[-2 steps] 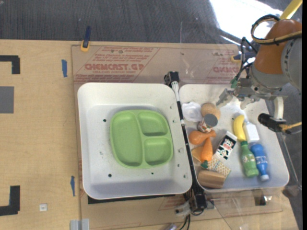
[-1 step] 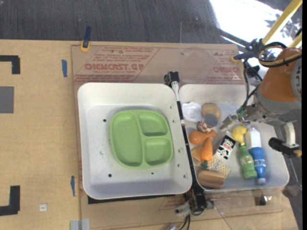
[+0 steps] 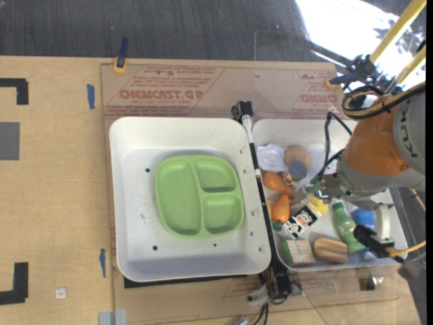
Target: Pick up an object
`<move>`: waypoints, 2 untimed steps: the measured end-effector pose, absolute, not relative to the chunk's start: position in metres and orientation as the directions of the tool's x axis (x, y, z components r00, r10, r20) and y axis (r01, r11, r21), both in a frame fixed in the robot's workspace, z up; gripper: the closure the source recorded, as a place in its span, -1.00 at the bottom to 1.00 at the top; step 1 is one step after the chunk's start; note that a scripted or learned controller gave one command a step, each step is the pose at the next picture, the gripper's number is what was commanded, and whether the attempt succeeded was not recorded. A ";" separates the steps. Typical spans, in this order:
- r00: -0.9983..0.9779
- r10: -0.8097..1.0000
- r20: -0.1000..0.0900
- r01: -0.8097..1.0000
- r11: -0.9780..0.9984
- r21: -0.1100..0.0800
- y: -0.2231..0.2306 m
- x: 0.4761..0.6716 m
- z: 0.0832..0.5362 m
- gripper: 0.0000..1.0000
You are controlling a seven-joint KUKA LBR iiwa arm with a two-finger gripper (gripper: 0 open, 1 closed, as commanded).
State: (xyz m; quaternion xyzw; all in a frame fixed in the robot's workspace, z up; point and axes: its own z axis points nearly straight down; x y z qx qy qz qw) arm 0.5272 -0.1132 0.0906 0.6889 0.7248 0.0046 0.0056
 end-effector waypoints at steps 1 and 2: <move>-0.048 0.999 -0.005 0.999 0.048 0.023 -0.114 0.530 0.100 1.00; 0.189 0.982 0.000 0.982 -0.189 0.002 -0.081 0.592 0.223 1.00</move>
